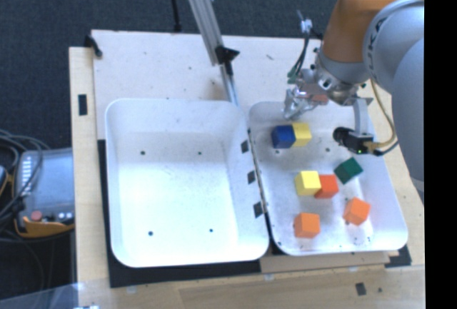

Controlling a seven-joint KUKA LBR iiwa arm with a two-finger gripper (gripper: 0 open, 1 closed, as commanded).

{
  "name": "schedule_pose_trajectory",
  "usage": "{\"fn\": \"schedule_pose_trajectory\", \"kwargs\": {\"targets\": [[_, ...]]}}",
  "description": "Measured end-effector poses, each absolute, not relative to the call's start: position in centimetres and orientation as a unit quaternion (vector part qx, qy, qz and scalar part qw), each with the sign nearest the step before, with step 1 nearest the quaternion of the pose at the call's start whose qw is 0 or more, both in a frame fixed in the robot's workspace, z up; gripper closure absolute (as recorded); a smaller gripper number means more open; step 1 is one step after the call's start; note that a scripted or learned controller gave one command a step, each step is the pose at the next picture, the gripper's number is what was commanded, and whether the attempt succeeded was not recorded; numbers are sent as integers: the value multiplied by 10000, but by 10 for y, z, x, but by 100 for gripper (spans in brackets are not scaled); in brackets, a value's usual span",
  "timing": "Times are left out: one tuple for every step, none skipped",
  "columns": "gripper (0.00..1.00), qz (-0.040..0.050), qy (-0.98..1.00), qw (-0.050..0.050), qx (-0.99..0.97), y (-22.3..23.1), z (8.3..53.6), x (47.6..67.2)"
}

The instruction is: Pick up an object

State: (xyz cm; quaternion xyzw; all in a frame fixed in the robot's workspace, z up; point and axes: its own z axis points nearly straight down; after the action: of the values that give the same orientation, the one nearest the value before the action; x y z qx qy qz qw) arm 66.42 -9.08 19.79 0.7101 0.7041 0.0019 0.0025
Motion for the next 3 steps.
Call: {"fn": "schedule_pose_trajectory", "kwargs": {"targets": [[100, 24, 7034, 37, 7108, -100, 259, 668], [100, 11, 7050, 17, 7092, -101, 278, 669], [100, -2, 7090, -4, 7052, -57, 270, 650]]}}
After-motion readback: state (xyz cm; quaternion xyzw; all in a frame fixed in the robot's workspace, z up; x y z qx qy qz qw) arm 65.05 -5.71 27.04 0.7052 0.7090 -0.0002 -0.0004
